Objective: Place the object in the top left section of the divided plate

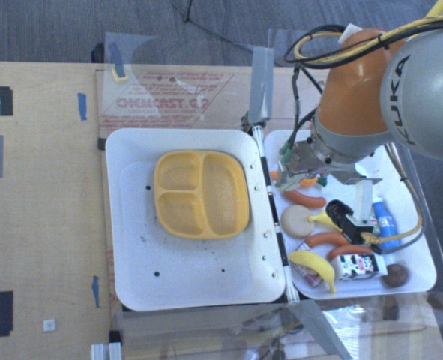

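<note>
Gripper (300, 172) over right bin (416, 265), grasp impossible to tell; best centred on 1 sausage (305, 198) before lifting toward plate (202, 193).

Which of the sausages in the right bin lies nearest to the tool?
The upper sausage, just below the tool. The other sausage lies lower, past the round cream piece.

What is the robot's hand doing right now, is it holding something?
End effector: down in the right bin above the hot dogs; whether it is open, closed or holding anything cannot be told.
</note>
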You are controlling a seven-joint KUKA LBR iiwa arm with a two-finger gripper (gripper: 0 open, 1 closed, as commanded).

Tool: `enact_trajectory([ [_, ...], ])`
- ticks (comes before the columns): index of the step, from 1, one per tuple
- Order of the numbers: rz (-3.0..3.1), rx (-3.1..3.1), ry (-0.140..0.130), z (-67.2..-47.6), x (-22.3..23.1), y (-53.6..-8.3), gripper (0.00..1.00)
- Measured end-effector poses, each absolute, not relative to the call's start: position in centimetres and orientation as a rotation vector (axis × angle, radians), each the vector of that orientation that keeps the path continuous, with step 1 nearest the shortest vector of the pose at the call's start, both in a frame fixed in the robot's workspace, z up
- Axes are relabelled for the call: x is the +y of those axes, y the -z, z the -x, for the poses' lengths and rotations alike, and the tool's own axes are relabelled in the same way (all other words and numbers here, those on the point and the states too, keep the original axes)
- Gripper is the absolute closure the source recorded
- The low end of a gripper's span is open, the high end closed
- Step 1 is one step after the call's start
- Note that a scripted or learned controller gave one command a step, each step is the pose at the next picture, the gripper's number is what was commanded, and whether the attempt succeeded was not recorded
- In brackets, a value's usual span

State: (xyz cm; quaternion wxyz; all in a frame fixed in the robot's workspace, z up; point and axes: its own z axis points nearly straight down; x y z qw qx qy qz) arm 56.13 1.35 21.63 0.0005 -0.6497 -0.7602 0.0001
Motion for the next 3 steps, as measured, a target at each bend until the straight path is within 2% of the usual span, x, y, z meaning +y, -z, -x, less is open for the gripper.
enact_trajectory([
  [1, 2.049, -2.385, 0.002, -61.0, -3.1, -38.7, 1.00],
  [2, 1.954, -2.459, 0.001, -53.8, 0.0, -18.4, 1.00],
  [3, 1.731, -2.626, 0.004, -59.2, 3.3, -18.5, 1.00],
])
